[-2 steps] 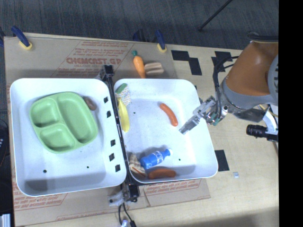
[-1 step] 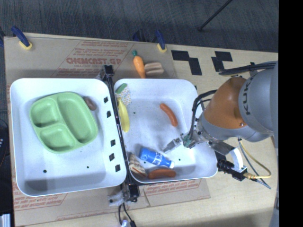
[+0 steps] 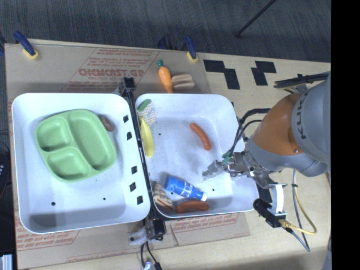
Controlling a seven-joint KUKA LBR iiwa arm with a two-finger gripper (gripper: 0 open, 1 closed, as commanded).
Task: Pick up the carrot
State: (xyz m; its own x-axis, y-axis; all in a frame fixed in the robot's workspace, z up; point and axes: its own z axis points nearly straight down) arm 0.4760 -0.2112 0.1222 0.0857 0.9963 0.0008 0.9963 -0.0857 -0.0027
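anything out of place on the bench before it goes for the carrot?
Yes. The carrot lies outside both bins, on the cardboard beyond the right bin, beside a bun-like item. The gripper sits inside the right bin, far from it. A small brown item rests against the green tray.

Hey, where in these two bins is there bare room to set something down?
Right bin: bare floor in the middle, between the banana, the sausage and the blue bottle. Its near edge is crowded. Left bin: the bare strip along the near side, below the green divided plate. The gripper hangs over the right bin's right side.
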